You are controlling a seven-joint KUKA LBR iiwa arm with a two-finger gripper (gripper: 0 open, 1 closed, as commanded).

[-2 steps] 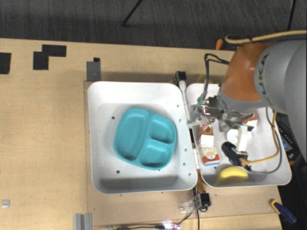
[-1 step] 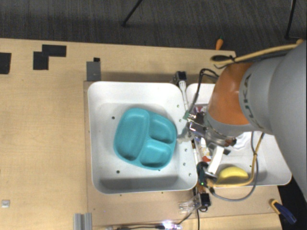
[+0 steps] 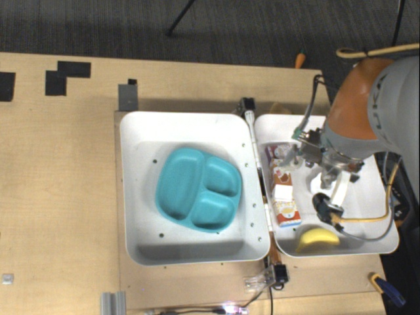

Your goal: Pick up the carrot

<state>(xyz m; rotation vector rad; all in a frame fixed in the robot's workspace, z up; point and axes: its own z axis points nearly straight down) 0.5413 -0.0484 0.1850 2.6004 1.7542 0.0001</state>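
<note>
**Claw over right bin; grip state unconfirmed**

Camera view. Claw [image 3: 332,188] hangs over the middle of the right bin [image 3: 391,240], below the grey arm [image 3: 387,110] that reaches in from the right with its orange band [image 3: 348,104] above the wrist. You cannot tell from this angle whether the claw is open or closed: the wrist body and its cabling cover the working end. Nothing can be confirmed as gripped.

You should note that the carrot's position cannot be told. The one orange-yellow line in the right bin [image 3: 364,220] runs from a black part [image 3: 323,205] just below the claw toward the bin's right wall, and it reads as a cable or a thin object; which one, you cannot say.

Other contents of the right bin, for your record:
- a yellow banana [image 3: 318,238] lies at the near edge, close to the bin's left corner, apart from the claw;
- a small white and orange carton [image 3: 285,207] lies along the left wall, just left of the claw;
- a crumpled packet [image 3: 282,155] lies beyond the carton, toward the far wall.

The left bin [image 3: 131,176] holds a teal divided plate [image 3: 199,189], set near its centre and turned at a slant. Both bins sit side by side on the wooden bench [image 3: 59,195], their adjoining rims touching.
</note>
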